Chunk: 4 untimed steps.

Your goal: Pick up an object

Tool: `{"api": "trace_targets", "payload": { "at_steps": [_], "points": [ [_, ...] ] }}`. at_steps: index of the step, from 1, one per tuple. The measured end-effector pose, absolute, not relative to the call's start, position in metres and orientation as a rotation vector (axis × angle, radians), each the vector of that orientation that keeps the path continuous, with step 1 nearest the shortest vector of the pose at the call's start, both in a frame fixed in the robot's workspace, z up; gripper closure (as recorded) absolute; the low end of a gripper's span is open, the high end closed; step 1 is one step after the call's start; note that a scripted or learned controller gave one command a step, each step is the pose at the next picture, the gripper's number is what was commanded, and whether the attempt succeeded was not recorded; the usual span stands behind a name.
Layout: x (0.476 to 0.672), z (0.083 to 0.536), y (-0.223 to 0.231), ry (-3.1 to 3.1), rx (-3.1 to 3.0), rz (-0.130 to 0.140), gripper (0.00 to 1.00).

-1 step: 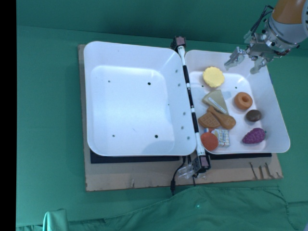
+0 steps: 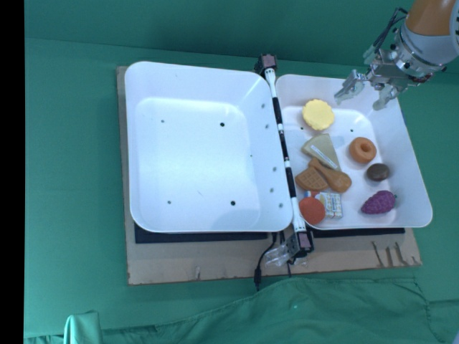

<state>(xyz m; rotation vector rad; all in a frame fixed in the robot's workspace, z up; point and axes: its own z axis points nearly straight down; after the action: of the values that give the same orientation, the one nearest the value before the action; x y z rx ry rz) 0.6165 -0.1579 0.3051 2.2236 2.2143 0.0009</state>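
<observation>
Green cloth drapes the whole bench, smooth at the back and rumpled into folds at the front, and on it lies a flat sheet of brown cardboard [image 2: 215, 271] carrying two shallow white bins with rounded corners and glossy plastic walls. A black-and-white striped bar [image 2: 281, 138] runs along the seam between them.

The arm [image 2: 434, 13] comes in from the upper right, its orange band above a grey wrist, tilted down toward the far edge of the right bin [image 2: 416, 192]. The gripper [image 2: 367, 90] hangs just over that far rim, its two metal fingers [image 2: 349, 87] spread apart with nothing between them.

Everything to be picked lies nearer to me than the fingers, inside the right bin. Just below the left finger sits a round yellow piece with a ridged edge [image 2: 318, 114]. Further on, a pale wedge [image 2: 320, 149] like a slice of cheese, and beside it a ringed orange doughnut [image 2: 362, 150]. Below the doughnut rests a small dark brown lump [image 2: 377, 171], then a knobbly purple grape cluster [image 2: 378, 202] in the near corner. Well to the fingers' near left, a tan waffle-textured piece [image 2: 310, 180] touches an orange-brown elongated piece [image 2: 333, 178]; a red round item [image 2: 312, 210] and a small pale packet [image 2: 331, 204] sit at the near edge.

The left bin [image 2: 143, 84] shows bare white plastic with a few dark dots.
</observation>
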Motion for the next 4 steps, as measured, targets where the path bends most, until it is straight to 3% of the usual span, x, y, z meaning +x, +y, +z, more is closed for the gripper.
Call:
{"api": "trace_targets", "payload": {
  "at_steps": [2,3,4],
  "points": [
    [0.614,0.199,-0.166,2.216,2.227,-0.005,0.0],
    [0.616,0.184,-0.168,2.213,2.22,0.004,0.0],
    [0.618,0.2,-0.17,2.2,2.213,0.013,1.0]
  ]
}}
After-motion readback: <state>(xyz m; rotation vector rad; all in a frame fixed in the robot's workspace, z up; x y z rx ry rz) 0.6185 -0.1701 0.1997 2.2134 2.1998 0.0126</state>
